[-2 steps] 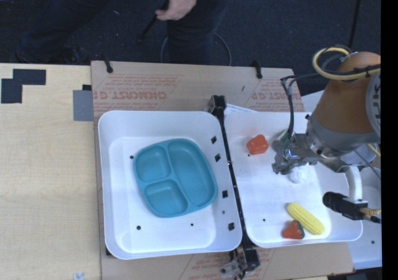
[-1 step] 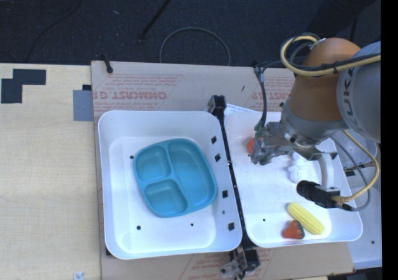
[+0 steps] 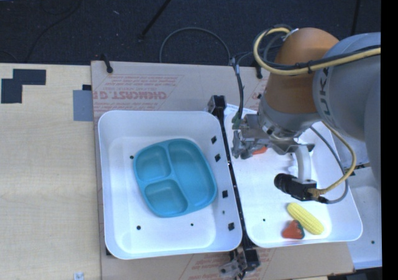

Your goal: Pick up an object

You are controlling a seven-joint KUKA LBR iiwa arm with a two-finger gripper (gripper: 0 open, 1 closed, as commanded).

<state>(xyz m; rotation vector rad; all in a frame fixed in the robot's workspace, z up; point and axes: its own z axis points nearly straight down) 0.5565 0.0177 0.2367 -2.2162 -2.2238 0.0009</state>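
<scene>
Corn [image 3: 306,218] lay at the lower right of the frame, on the floor of the right bin [image 3: 273,235], with a small red toy [image 3: 293,230] touching its lower left end. We took these two as the likeliest things to pick, since both sat in the open. A glimpse of orange-red [image 3: 260,150] showed just under the gripper [image 3: 244,143] near the middle of the frame, at the bin's upper left, but we could not tell what it was or whether anything was held. The gripper's state was likewise beyond us: its tips were buried in dark hardware and we cannot tell how they stood. The arm [image 3: 305,79] bulked over the upper right. In the left bin [image 3: 118,241] a blue divided plate [image 3: 175,177] rested tilted, centre-left in the frame.

We judged the work to be at the reaching or closing step. The next move would call for a sure grip, then a straight lift clear of the bin wall.
</scene>
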